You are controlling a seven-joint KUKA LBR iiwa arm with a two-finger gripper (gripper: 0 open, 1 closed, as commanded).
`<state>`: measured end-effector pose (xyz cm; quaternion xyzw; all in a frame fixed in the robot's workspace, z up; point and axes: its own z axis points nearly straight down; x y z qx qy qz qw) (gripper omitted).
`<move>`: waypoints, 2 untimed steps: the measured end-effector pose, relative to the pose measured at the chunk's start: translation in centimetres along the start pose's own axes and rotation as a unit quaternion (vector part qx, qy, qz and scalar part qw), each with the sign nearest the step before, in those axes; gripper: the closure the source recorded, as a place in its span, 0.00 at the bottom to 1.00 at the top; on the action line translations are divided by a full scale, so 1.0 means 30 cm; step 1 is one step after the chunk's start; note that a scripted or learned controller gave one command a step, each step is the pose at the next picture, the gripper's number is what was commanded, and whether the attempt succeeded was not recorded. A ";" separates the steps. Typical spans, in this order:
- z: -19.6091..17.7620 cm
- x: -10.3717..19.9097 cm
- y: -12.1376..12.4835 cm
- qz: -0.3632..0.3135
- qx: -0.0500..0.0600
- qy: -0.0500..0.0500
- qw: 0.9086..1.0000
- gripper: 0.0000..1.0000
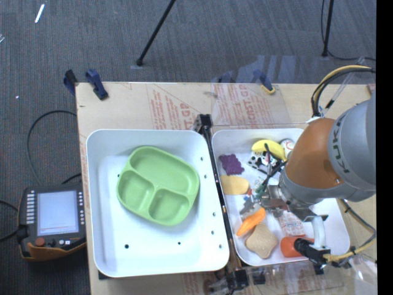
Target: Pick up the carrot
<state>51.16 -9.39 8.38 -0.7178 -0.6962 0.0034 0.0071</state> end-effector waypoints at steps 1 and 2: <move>-0.034 -0.006 0.002 0.006 0.000 0.001 1.000 1.00; -0.354 0.219 0.198 0.095 -0.007 0.000 0.995 1.00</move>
